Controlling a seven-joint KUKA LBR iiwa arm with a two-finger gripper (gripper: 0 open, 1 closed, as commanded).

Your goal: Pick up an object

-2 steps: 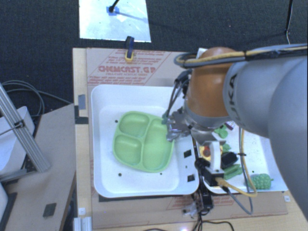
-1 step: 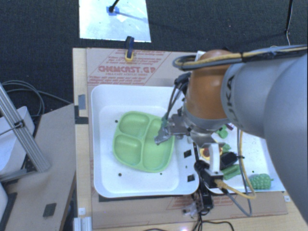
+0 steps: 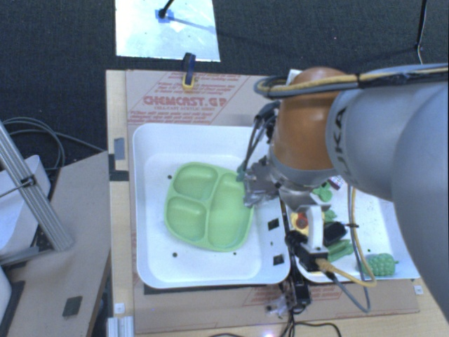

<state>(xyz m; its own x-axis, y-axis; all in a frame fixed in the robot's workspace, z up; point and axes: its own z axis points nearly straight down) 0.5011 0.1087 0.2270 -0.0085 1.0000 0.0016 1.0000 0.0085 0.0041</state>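
Camera view: green divided plate [image 3: 207,209] lies flat in the left white bin [image 3: 158,262], three compartments up, toward the bin's right side. Tool [image 3: 254,188] sits at the plate's right rim, under the orange wrist band (can't tell its state, arm body hides it). Right bin [image 3: 393,269] holds small stuff: green bumpy piece [image 3: 381,263], green stick [image 3: 338,250], a dark item [image 3: 334,229], partly hidden by the arm. Both bins rest on the desk [image 3: 119,188] w/ printed cardboard beneath.

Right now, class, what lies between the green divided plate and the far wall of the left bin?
In the camera view, bare white bin floor lies between the green divided plate and the left bin's far wall; no object sits on that stretch.
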